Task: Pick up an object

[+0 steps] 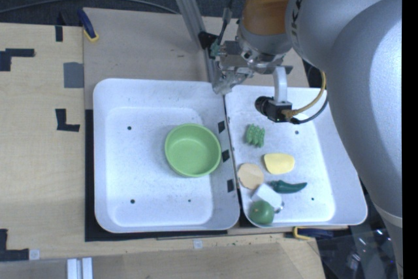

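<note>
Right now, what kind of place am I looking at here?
Probably a robotics lab bench for grasping trials: a grey arm's end effector hangs over two white bins, one with a green bowl, the other with toy food like a yellow piece.

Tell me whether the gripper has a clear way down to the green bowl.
Probably yes. The green bowl sits alone in the left bin, nothing over it; the gripper hovers at the bins' far edge.

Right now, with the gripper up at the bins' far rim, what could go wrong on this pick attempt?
The gripper sits over the seam between the left bin and the right bin, so a straight descent could strike a rim. The yellow piece, tan round piece, green pepper and green ball lie crowded together, so closing on one may knock or catch a neighbour.
</note>
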`<state>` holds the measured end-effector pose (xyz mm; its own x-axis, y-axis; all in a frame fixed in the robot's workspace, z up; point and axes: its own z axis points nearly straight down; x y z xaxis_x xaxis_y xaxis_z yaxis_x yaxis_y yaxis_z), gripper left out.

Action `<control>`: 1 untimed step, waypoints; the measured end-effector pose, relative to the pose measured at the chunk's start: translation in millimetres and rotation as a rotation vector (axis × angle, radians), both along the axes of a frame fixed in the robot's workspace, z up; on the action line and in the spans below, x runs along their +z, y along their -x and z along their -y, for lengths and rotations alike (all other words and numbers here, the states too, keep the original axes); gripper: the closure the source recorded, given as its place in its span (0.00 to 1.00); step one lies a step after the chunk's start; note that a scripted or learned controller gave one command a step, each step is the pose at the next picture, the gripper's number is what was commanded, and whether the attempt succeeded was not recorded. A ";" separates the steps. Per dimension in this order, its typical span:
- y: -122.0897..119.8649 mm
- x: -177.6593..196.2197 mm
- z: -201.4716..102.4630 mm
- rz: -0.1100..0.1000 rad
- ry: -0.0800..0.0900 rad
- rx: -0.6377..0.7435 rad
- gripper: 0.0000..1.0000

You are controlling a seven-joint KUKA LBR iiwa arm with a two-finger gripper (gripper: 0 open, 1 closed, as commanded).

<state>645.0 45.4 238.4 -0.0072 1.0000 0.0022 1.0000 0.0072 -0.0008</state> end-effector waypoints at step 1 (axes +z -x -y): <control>1.6 4.4 -54.4 0.000 0.000 0.000 1.00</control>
